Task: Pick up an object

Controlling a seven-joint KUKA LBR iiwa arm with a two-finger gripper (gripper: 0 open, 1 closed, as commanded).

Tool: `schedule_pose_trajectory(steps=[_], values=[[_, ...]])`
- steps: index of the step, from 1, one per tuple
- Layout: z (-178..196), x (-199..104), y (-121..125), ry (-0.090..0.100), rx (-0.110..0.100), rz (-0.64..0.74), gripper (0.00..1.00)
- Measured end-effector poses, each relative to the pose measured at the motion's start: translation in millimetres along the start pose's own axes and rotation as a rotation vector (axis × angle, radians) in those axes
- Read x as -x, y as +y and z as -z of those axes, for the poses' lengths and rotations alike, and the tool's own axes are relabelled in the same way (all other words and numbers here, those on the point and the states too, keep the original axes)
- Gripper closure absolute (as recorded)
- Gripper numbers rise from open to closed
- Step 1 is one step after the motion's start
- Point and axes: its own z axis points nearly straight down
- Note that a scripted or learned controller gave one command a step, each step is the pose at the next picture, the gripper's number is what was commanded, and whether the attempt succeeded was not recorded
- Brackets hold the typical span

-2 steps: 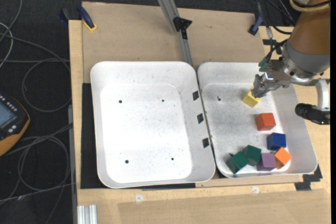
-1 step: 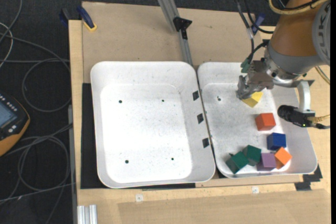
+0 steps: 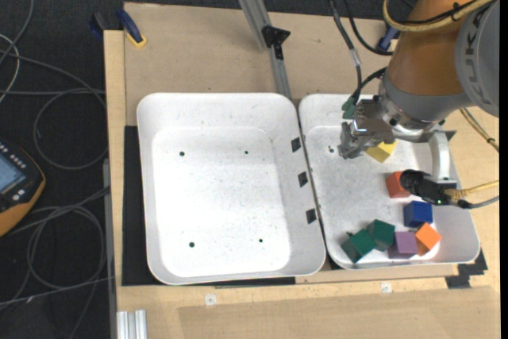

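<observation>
Blocks are all in the right bin (image 3: 317, 171): yellow block (image 3: 382, 151) just beside the pincer (image 3: 352, 145), red block (image 3: 396, 185) nearby, blue (image 3: 417, 213), orange (image 3: 428, 236), purple (image 3: 406, 243) and green (image 3: 370, 239) ones clustered at the near edge. Can't tell how the pincer's set from this angle.

Blocks (image 3: 394, 237) in right bin (image 3: 333, 171)

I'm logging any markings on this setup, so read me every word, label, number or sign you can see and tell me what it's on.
"UK", the cut-off end of larger lettering, on the grey arm at the right edge.
The handheld device at the left edge has a lit screen, too small and blurred to read.
No readable text on the blocks, the right bin or the left bin.
</observation>
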Motion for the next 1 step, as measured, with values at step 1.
schedule_pose_trajectory(steps=[1], values=[[-4.9, -42.4, -21.5, -0.001, -0.002, -0.001, 1.0]])
